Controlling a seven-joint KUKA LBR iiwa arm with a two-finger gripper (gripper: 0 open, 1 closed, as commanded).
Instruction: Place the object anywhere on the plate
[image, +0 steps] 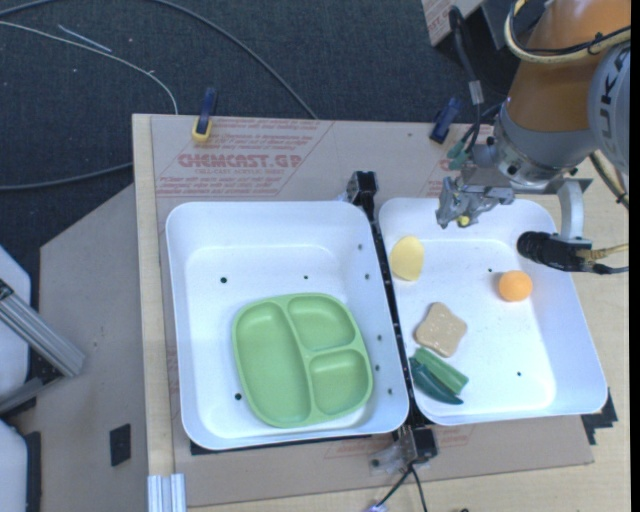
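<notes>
A light green divided plate (298, 357) lies in the left bin (200, 240), toward its front. The right bin (560, 370) holds a pale yellow lemon-like piece (406, 258), a small orange ball (514, 286), a tan slice of toast (440, 329) and a green vegetable piece (437, 377). My gripper (461, 212) hangs over the back left corner of the right bin, above and right of the yellow piece. Nothing shows between its fingertips.
A black clamp (361, 186) sits at the back where the two bins meet. A black cylindrical fitting (550, 249) juts in over the right bin's back right edge. Blue clips (205, 113) hold the cardboard base.
</notes>
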